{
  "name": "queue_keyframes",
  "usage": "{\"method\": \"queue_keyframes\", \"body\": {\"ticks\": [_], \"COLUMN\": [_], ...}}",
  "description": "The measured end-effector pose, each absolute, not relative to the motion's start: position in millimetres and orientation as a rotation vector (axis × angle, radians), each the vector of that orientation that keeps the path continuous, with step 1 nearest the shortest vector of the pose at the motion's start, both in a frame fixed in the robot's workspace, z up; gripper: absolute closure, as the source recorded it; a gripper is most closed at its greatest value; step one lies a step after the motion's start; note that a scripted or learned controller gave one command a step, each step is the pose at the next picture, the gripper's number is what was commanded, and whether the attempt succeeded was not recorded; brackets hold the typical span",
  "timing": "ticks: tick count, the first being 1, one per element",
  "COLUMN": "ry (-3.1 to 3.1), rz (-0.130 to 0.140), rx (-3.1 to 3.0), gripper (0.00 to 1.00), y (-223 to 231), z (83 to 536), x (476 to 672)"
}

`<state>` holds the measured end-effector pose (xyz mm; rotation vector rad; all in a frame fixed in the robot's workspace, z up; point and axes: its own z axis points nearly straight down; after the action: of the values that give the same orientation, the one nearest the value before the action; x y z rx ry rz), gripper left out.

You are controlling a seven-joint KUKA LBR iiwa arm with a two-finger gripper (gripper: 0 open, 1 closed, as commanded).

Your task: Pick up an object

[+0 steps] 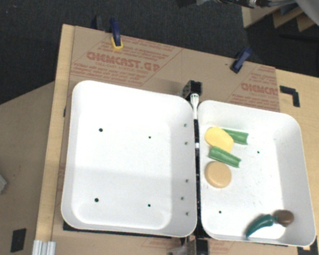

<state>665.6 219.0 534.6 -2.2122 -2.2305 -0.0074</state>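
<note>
Beyond the left bin (73,200), the jaws are a blur at the top edge, their opening impossible to tell. In the right bin (281,133) lie a yellow piece (219,138), two green sticks (225,158), a tan disc (219,175) and a teal piece (261,225) touching a brown ball (283,217).

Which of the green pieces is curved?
The teal-green one in the right bin's near corner, beside a brown lump; the other two are straight sticks by the yellow piece.

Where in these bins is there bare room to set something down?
The left bin is free across its whole floor. In the right bin, bare patches lie between the green sticks and the right wall, and below the tan disc. Crowded: yellow piece, sticks and disc by the divider; teal pepper and brown lump in the near-right corner.
</note>
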Motion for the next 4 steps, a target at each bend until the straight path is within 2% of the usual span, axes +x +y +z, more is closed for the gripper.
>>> {"method": "queue_keyframes", "body": {"ticks": [1, 2, 3, 4], "ry": [-2.228, -2.218, -2.214, -2.219], "rz": [-0.012, 0.016, 0.029, -0.005], "rx": [-2.222, -2.216, -2.215, -2.224], "gripper": [1.00, 1.00, 1.00, 1.00], "y": [215, 225, 224, 224], "z": [547, 453, 295, 316], "x": [666.4, 662.5, 613.3, 617.7]}}
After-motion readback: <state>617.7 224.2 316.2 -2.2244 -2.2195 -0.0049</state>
